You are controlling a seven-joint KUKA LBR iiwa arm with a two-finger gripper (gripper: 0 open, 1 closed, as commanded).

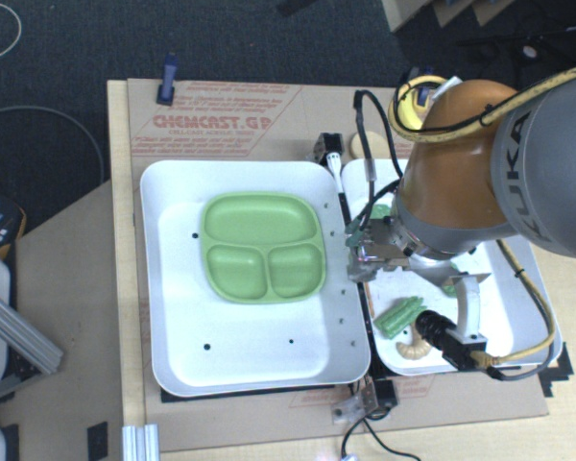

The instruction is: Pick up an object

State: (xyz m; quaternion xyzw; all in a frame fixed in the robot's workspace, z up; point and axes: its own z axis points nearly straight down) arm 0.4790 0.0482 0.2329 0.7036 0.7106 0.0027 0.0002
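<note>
The tool (372, 250) stood just up-left of the green ridged piece (400, 315), over the right bin (499, 305) rim; its opening could not be told. Descending there risked striking the rim and grasping nothing.

- White bins (173, 286): two, one beneath the gripper (376, 250), one to its left.
- Green divided plate (264, 246): one, leftward.
- Green ridged piece (400, 315): one, close by.
- Pale curved piece (410, 351): one.

A pale green divided plate (264, 246) lies against the white bin (173, 334) left of centre, and a deeper green ridged piece (399, 315) lies lower right. Red lettering marks the tan tabletop (307, 123). The arm (461, 171) is grey and orange.
</note>
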